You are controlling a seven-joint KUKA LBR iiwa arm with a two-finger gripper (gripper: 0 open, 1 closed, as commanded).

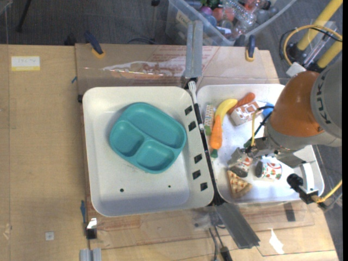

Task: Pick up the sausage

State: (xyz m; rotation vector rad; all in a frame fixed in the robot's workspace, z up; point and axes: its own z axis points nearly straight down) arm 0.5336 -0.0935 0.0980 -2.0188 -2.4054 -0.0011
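The sausage (247, 99) lies at the far side of the right bin (310, 192), a reddish piece angled beside the banana (224, 107) and just above a small carton (243, 113). The hand (243, 159) is lowered into the middle of the same bin, nearer to the camera than the sausage and well apart from it. The hand sits over a grey object (238, 157), and whether it is spread or pressed together cannot be determined. No item is visibly pinched by it.

Contents of the right bin, counted: one sausage, one banana, one carrot (216, 132), one carton, one pizza slice (238, 184) at the near edge, and one white printed cup (270, 170) just right of the hand. The carrot lies along the left wall of the bin, touching the banana's lower end.

The left bin (98, 200) holds one teal divided plate (147, 137) with three compartments. The two bins stand side by side on the counter (38, 145). One clear tub (231, 4) of mixed items stands beyond the counter at the far edge.
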